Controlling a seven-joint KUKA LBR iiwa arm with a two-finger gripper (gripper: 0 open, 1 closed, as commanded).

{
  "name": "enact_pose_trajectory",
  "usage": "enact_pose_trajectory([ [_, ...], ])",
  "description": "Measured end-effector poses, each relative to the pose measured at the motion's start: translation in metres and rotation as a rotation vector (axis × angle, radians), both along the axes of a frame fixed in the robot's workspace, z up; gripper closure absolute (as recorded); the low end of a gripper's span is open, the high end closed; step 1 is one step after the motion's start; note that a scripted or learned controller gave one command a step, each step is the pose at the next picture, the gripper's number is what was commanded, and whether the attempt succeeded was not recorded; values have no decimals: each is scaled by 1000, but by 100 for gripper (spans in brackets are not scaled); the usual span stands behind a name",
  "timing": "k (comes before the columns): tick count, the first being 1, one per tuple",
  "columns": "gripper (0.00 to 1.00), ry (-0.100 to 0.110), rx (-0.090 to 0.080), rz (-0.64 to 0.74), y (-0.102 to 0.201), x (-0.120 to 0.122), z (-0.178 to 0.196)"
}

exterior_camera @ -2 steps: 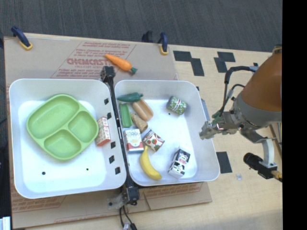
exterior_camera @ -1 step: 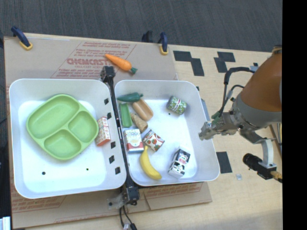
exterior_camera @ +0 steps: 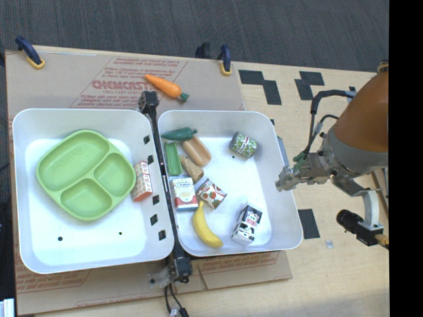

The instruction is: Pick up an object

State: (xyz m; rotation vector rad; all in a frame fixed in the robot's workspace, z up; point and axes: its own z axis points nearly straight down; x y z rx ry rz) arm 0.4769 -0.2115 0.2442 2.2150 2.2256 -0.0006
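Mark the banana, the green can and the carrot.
banana (exterior_camera: 205,230): camera view, mid-body of the yellow peel.
green can (exterior_camera: 243,145): camera view, middle of its side.
carrot (exterior_camera: 162,85): camera view, orange body, outside the bins.

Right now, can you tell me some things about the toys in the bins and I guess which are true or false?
1. The green divided plate lies in the left bin. True.
2. The banana lies in the left bin. False: it lies in the right bin, near the front edge.
3. The toy carrot lies outside both bins, on the cardboard behind them. True.
4. The gripper is over the middle of the green plate. False: it is at the right bin's right rim.
5. The black-and-white carton sits in the right bin, to the right of the banana. True.
6. The small green can sits on the plate. False: it is in the right bin's back right part.
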Motion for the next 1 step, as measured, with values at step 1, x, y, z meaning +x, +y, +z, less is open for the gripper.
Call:
enact_pose_trajectory([
  [1,100,4,2,0,1,-1,-8],
])
